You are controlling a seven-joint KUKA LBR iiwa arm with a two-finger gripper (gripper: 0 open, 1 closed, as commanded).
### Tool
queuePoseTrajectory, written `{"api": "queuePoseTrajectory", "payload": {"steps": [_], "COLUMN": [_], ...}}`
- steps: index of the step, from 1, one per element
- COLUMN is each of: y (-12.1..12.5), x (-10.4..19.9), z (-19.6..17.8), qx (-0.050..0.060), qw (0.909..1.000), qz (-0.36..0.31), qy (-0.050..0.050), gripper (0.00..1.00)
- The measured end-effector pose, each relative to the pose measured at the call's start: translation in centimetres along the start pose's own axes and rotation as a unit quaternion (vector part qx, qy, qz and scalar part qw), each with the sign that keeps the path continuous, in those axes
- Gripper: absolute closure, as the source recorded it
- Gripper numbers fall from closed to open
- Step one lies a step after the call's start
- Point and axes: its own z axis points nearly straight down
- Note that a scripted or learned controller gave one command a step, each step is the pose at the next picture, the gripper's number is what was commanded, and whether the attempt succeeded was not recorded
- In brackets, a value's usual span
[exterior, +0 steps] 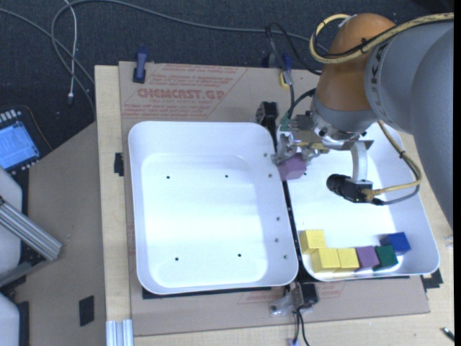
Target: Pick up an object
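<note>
You have two white bins side by side on the bench. The left bin (209, 207) carries nothing but its bare floor. The right bin (403, 215) holds a row of blocks along its near edge: a yellow block (312, 239) at the near-left corner, two more yellow blocks (337, 258) beside it, then a purple block (367, 256), a green block (387, 256) and a blue block (397, 242) toward the near-right corner. The arm (403, 63) reaches in from the right, its orange band over the right bin's far edge, wrist pointing down. The gripper (294, 157) sits above the seam between the bins, at the right bin's far-left corner. Its fingers are clamped on a small mauve block (293, 168), which hangs just below them, slightly tilted, over the rim where the bins meet.
</note>
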Motion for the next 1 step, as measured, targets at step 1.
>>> {"api": "queuePoseTrajectory", "payload": {"steps": [1], "y": [2.62], "x": [9.55], "z": [0.02], "qx": [0.0], "qw": [1.0], "qz": [-0.002], "qy": [0.0], "gripper": [1.0]}}
